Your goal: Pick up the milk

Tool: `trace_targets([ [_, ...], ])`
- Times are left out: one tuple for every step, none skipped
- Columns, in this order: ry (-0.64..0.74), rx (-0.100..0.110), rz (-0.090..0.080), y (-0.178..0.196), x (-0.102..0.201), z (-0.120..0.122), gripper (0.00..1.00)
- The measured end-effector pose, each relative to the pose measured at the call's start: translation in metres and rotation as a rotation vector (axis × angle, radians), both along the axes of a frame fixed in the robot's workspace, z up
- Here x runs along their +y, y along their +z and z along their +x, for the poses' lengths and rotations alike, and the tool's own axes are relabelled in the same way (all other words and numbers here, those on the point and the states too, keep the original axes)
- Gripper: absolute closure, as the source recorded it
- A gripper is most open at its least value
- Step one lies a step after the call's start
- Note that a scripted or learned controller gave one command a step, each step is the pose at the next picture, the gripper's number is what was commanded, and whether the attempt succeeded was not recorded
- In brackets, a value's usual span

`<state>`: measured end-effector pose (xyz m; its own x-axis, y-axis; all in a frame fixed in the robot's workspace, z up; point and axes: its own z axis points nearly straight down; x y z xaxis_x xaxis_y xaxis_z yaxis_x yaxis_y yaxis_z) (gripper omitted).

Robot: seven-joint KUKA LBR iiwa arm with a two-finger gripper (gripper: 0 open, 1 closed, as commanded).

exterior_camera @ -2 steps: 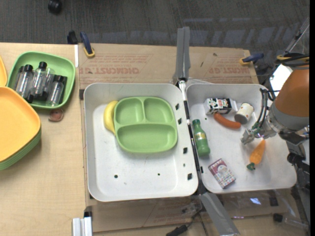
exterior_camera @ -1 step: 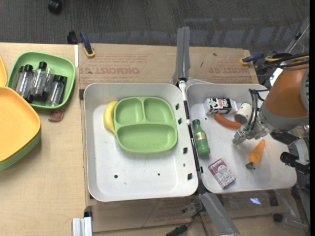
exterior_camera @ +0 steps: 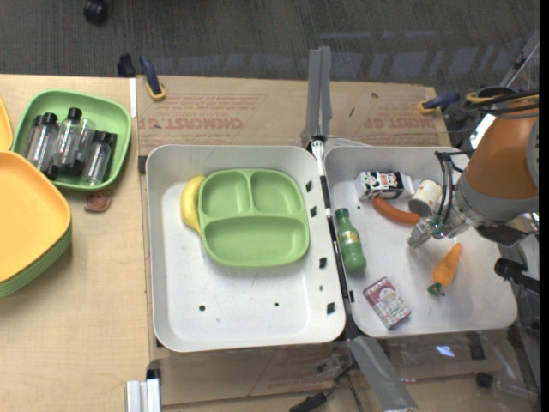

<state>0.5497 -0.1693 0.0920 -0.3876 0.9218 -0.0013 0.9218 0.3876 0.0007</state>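
The milk (exterior_camera: 382,181) is a small carton with black and white cow patches, lying on its side near the back of the right bin (exterior_camera: 480,316). My gripper (exterior_camera: 420,233) hangs low over the middle of that bin, to the right of and nearer than the milk, and apart from it. It sits between a red-orange sausage (exterior_camera: 396,213) and an orange carrot (exterior_camera: 446,266). A white cup-like piece (exterior_camera: 425,197) lies just behind the gripper. The arm's orange band (exterior_camera: 506,166) rises at the right.
A green bottle (exterior_camera: 349,240) lies by the right bin's left wall, and a pink packet (exterior_camera: 388,303) near its front. The left bin (exterior_camera: 171,299) holds a green divided plate (exterior_camera: 253,217) over a yellow banana (exterior_camera: 190,202). A green tray of bottles (exterior_camera: 73,140) and orange plates (exterior_camera: 26,226) sit far left.
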Motion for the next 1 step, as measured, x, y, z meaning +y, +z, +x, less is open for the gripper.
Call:
trace_targets([
  [0.068,-0.001,-0.001,0.0004,-0.0009,0.0032,1.00],
])
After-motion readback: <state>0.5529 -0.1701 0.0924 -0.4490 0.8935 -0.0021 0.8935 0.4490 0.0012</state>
